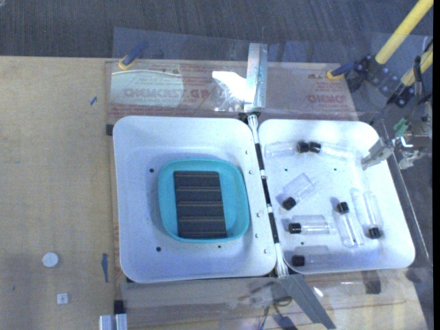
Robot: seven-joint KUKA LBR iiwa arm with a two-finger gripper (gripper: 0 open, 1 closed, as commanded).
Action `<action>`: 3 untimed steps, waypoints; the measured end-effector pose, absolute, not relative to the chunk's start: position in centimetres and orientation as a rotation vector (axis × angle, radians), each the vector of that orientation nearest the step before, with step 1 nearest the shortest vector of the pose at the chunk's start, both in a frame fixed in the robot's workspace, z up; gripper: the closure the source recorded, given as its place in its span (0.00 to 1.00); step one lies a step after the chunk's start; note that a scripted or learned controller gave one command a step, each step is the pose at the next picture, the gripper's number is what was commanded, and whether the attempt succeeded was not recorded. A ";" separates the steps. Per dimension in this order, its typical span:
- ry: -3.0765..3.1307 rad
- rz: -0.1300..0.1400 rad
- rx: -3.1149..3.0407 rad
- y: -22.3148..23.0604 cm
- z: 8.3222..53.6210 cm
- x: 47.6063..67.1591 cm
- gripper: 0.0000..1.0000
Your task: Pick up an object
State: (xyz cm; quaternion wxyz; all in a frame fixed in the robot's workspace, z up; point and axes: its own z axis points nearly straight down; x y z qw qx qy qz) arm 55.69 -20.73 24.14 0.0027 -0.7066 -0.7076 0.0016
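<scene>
Gripper (397, 146) hung at the right bin's (389, 251) far-right rim; its opening could not be told. Leftward, the left bin (130, 184) held a teal tray (167, 198). Right bin: scattered clear vials (309, 226) with black caps, probably light, slick and fragile, best taken mid-barrel, across the width.

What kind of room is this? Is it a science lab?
Probably a robot test bench in a lab: two white bins, small clear vials with black caps, and a teal tray.
</scene>
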 end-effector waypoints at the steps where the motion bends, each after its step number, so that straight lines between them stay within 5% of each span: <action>1: -2.252 -0.012 -2.184 -21.1 9.7 59.6 0.00; 2: -2.246 -0.008 -2.205 -19.0 8.8 54.5 0.00; 3: -2.236 -0.025 -2.202 -21.1 8.8 62.1 0.00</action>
